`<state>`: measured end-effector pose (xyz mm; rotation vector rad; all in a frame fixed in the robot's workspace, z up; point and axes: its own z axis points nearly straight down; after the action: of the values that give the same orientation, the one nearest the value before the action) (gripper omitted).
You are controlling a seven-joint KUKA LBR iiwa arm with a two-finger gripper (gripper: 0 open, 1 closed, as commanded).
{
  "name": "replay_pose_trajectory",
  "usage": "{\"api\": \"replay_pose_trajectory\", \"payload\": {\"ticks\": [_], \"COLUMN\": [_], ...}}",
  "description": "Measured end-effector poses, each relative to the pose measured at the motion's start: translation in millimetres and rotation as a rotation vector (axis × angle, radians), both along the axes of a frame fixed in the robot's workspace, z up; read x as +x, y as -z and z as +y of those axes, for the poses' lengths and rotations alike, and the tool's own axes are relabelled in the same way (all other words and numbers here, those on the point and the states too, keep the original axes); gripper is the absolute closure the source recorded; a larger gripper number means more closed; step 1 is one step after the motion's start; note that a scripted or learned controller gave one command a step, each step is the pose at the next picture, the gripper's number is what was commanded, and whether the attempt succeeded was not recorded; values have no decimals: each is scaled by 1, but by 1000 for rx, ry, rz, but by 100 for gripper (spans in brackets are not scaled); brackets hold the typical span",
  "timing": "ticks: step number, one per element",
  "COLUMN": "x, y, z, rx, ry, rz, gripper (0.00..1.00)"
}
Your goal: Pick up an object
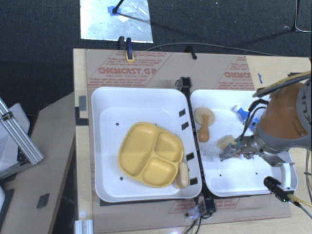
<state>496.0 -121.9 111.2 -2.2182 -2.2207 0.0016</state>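
Tan block (225,141), right bin, lying flat

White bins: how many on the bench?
2. Left bin holds a yellow divided tray; right bin sits beside it, its far side covered by the arm.
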Motion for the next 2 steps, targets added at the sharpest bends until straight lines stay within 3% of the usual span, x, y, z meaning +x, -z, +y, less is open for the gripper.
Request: {"api": "replay_pose_trajectory", "payload": {"ticks": [1,2], "x": [1,1], "y": [-13,-60], "z": [0,-9], "rx": [-1,-3], "ry": [-1,1], "rz": [-3,-9], "gripper": [100,100]}}
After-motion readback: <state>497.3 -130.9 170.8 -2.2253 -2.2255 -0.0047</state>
